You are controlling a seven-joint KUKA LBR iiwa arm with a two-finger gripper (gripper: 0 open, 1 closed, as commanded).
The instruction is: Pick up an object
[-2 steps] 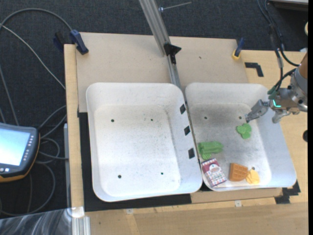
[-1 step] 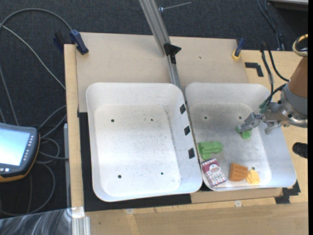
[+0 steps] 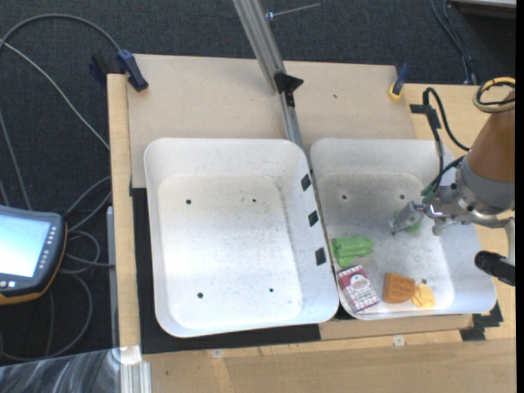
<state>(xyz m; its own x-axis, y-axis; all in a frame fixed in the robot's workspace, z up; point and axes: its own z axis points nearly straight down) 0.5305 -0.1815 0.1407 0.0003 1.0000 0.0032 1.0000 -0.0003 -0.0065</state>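
Observation:
My gripper (image 3: 422, 222) hangs over the right side of the right bin (image 3: 368, 166), and its fingers stand apart. A small green bit (image 3: 410, 222) shows right by the left finger (image 3: 400, 223); I cannot tell whether they touch. Lower down in this bin, near the divider, lies a green object (image 3: 352, 246). Along the bin's front edge sit a red and white packet (image 3: 358, 289), an orange piece (image 3: 399, 287) and a small yellow piece (image 3: 423, 295). None of them is between the fingers.
The left bin (image 3: 225, 236) stands beside the right one. A metal pole (image 3: 260, 35) slants down to the gap between the bins. Cables run along the bench's right side by the arm (image 3: 494, 158). A handheld screen (image 3: 24, 252) lies off the bench at the left.

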